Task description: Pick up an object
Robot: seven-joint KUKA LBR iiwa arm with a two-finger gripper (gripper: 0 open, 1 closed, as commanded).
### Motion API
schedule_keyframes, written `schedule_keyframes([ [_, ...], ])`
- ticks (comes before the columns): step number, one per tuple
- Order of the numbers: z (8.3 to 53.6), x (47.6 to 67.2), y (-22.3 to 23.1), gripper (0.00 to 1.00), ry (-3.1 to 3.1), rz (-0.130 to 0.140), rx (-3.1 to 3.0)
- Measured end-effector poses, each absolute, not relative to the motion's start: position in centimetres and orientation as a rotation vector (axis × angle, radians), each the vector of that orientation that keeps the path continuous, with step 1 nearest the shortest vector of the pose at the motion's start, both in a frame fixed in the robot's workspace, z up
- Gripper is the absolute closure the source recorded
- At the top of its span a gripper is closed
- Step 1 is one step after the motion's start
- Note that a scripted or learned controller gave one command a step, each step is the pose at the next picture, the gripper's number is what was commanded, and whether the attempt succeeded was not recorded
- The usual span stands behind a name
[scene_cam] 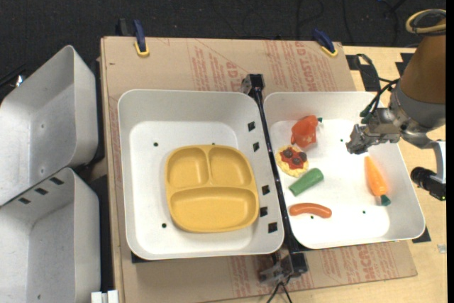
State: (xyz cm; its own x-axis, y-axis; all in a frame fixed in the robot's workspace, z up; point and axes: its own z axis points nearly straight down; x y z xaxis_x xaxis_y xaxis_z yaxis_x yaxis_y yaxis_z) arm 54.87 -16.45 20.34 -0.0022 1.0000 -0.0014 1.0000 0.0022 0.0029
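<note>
The right bin [397, 222] holds several toy foods: a red pepper [305, 130], a small pizza slice [292, 160], a green pickle [306, 181], a red sausage [311, 210] and an orange carrot [376, 179]. My gripper [358, 140] hangs over the bin's upper right part, just above and left of the carrot and right of the red pepper. Nothing shows between its fingers.
The left bin [135, 152] holds a yellow divided plate [211, 188]. A black divider [268, 167] runs between the two bins. Two spare white bins [42, 117] stand off the bench at the left. The arm's orange band [429, 67] rises at the right edge.
</note>
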Motion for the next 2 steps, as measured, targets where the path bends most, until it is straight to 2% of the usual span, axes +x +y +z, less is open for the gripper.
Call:
schedule_keyframes([
  [1, 21.4, 54.9, -16.4, 1.00, 2.223, 0.001, 2.218],
  [2, 21.0, 55.8, -12.0, 1.00, 2.227, 0.000, 2.217],
])
